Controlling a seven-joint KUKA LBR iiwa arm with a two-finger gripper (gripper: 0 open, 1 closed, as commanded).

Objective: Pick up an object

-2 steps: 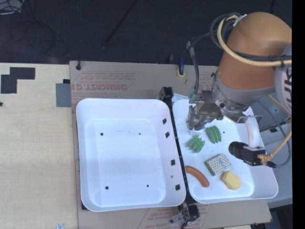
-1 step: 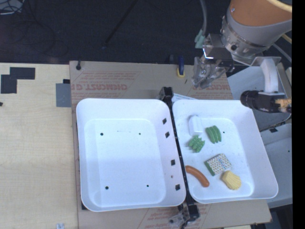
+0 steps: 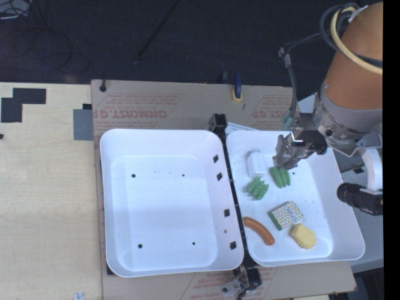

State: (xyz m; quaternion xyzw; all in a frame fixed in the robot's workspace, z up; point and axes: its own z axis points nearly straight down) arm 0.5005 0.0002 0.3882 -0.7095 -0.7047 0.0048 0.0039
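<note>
Reaching into the right bin (image 3: 337, 245), gripper (image 3: 286, 160) low over the ridged green piece (image 3: 281, 177) beside the white block (image 3: 255, 163), finger state impossible to tell; next, probably a short descent and squeeze.

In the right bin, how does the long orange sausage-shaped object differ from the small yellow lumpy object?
The long orange sausage-shaped object is slim, smooth and lies diagonally; the small yellow lumpy object is short, chunky and ridged. The orange one lies nearer the divider between the bins. Both rest apart on the right white bin floor.
</note>
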